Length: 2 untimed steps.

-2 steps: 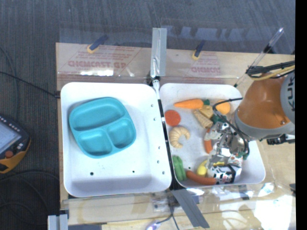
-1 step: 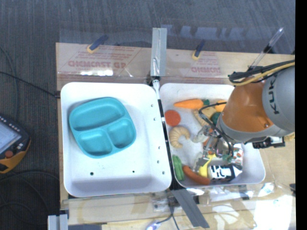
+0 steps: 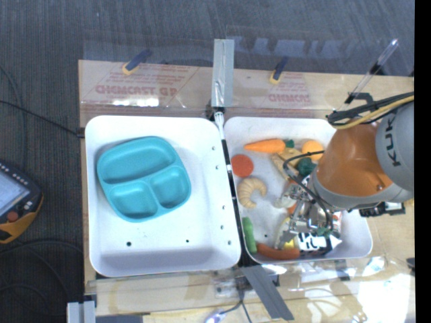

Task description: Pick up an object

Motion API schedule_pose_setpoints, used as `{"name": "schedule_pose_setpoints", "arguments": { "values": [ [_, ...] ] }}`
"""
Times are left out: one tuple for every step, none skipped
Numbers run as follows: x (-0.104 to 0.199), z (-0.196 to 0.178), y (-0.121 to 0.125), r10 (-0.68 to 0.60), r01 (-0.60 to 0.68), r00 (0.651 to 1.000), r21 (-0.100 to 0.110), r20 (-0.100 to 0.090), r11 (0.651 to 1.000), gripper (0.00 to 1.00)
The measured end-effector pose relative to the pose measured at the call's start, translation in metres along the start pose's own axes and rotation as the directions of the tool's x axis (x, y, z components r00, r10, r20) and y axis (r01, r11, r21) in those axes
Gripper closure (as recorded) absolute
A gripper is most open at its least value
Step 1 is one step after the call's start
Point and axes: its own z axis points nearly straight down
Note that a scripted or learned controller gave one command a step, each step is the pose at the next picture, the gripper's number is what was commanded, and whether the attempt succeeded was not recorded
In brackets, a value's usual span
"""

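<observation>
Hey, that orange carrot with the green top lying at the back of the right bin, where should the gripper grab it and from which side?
Probably across the thick middle of the orange carrot with the green top, coming straight down from above. It lies flat and lengthwise across the right white bin, so fingers set front and back would span its narrow width. The tapered tip looks more likely to slip.

The left bin (image 3: pixel 202 247) and right bin (image 3: pixel 357 237) looked like smooth white plastic. The turquoise divided tray (image 3: pixel 143 177) had a soft plastic sheen. The counter (image 3: pixel 101 89) looked like matt brown board under clear glossy film.
</observation>
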Motion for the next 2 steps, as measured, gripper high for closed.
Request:
{"name": "schedule_pose_setpoints", "arguments": {
  "values": [
    [-0.001,-0.01,0.001,-0.003,0.003,1.0,0.001,0.0,1.0,1.0],
    [0.012,-0.004,0.024,0.071,-0.07,0.997,0.002,-0.017,0.998,1.0]
  ]
}}
